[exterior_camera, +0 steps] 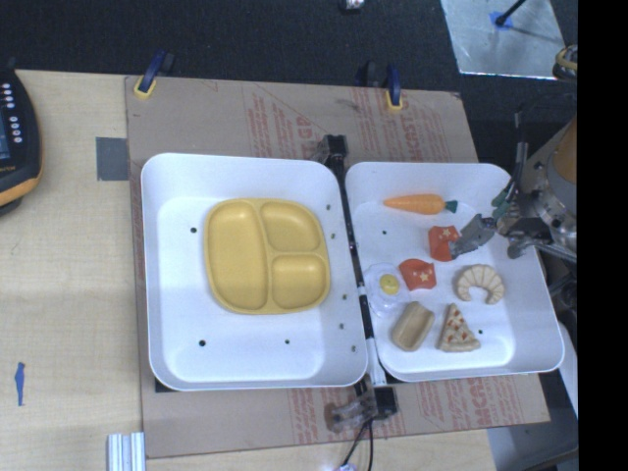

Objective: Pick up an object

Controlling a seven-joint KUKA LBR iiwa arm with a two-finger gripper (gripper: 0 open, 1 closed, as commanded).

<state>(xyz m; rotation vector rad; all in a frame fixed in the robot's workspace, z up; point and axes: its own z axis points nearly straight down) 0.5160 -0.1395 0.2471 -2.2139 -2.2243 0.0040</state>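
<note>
From the camera above: look to the right bin for the tool, hanging over its right half, released, prongs spread with nothing but white bin floor between them. Just left of it, a red strawberry-like piece; just below it, the croissant, apart from both prongs. Elsewhere in the same bin, a carrot along the far wall, a second red piece, a small yellow item too small to name, a bread roll and a pizza slice near the front edge. In the left bin, a yellow divided plate alone. To do the pick well, probably: choose the croissant or the nearer red piece as closest, centre over that one item before descending, turn so the prongs straddle its narrow width, keep clear of neighbours and the bin wall, close only once low enough, then lift straight up. Risk, as a guess: a rounded item squirting sideways from an off-centre pinch. As for writing: red print repeated across the cardboard sheet under the bins, too faint to read; buttons on a handheld controller at the bench edge, unlabelled as far as can be told.
</note>
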